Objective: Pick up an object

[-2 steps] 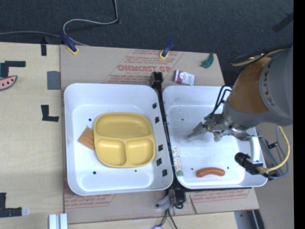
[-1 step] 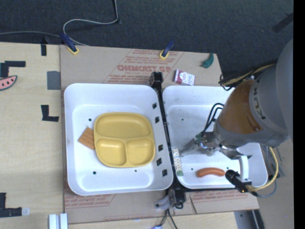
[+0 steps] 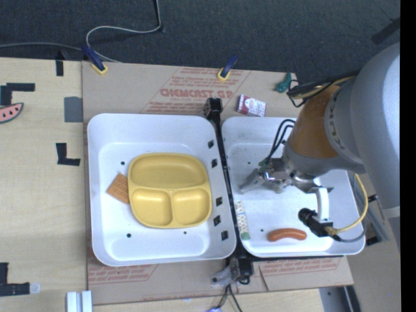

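In the right bin (image 3: 257, 135) a red-orange sausage (image 3: 286, 235) lies near the front wall. My gripper (image 3: 255, 180) is low over the middle of that bin, pointing left toward the divider, up and to the left of the sausage and apart from it. A small green bit (image 3: 265, 165) shows at the gripper's upper side; I cannot tell what it is. The left bin (image 3: 104, 135) holds a yellow divided plate (image 3: 170, 190) with a brown waffle-like piece (image 3: 118, 188) sticking out from under its left edge.
The arm's grey body and orange band (image 3: 312, 132) cover the right bin's right half. A black and white fitting with a yellow cable (image 3: 317, 218) hangs near the sausage. A small red and white packet (image 3: 250, 105) lies on the cardboard behind the bins.
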You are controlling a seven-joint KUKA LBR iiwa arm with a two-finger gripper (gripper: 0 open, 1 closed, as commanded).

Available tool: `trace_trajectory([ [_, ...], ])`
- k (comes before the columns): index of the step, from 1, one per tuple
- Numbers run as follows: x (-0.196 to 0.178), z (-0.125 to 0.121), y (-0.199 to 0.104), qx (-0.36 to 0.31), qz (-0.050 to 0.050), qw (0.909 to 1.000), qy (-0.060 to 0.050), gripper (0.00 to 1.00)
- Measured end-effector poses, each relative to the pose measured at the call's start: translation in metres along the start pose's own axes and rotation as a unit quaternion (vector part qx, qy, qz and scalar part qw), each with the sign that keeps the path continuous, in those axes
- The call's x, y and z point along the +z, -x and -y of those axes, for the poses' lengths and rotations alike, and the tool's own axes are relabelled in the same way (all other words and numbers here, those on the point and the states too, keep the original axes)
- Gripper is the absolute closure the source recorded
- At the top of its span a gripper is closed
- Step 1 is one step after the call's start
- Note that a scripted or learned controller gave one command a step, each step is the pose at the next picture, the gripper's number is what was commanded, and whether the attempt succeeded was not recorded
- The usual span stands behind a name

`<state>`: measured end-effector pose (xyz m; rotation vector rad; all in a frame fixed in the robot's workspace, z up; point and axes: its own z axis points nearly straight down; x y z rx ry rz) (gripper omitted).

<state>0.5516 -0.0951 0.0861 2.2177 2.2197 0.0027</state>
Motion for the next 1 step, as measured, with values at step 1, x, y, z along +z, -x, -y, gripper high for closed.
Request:
trace_trajectory([
  [1,-0.0098,0.0001,0.0012,0.0,0.001,1.0,0.0,1.0],
])
